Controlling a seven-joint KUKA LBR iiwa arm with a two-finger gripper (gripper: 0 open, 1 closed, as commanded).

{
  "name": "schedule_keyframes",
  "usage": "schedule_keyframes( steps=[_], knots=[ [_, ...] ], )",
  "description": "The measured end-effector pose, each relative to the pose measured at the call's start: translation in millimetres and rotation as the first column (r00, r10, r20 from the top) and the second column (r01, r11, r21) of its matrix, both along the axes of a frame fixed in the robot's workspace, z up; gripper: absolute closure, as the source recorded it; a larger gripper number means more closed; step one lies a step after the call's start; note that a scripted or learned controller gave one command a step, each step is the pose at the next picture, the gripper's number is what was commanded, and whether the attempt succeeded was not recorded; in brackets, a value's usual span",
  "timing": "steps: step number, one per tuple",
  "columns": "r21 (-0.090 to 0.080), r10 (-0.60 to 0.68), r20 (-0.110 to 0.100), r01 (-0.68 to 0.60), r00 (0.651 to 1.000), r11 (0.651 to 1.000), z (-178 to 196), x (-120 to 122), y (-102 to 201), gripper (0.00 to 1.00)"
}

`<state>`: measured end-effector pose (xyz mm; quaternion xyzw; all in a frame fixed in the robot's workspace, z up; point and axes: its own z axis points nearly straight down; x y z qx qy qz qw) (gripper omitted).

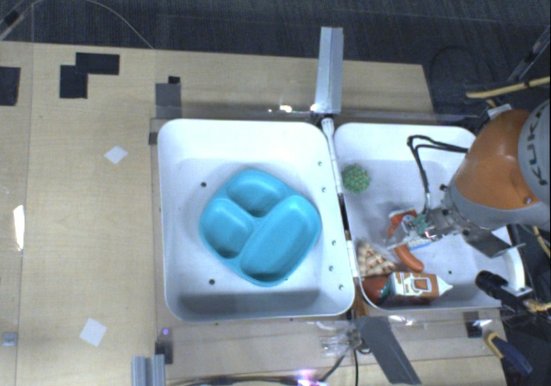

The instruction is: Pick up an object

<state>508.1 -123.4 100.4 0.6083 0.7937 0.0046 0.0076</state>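
My gripper (419, 229) is down in the right bin (387, 152), over a cluster of small items near the bin's middle. Right by it lie an orange-red piece (399, 222) and a sausage-like orange item (408, 258). A brown bottle with a white label (411, 287) lies on its side at the bin's front edge. A pale knobbly item (371, 259) sits by the divider. A green spiky ball (355, 177) rests alone toward the back left of this bin. The fingers are hidden among the clutter.
The left bin (185, 160) holds a blue three-compartment tray (260, 225). The arm's orange band (504, 164) and grey wrist cover the right bin's right side, with a black cable (422, 160) looping above it. A metal post (329, 70) stands behind the divider.
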Motion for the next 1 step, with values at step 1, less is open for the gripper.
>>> schedule_keyframes(
  steps=[1],
  knots=[
    [0.002,-0.274,-0.015,0.274,0.961,0.962,84.5,42.7,96.4,1.0]
  ],
)
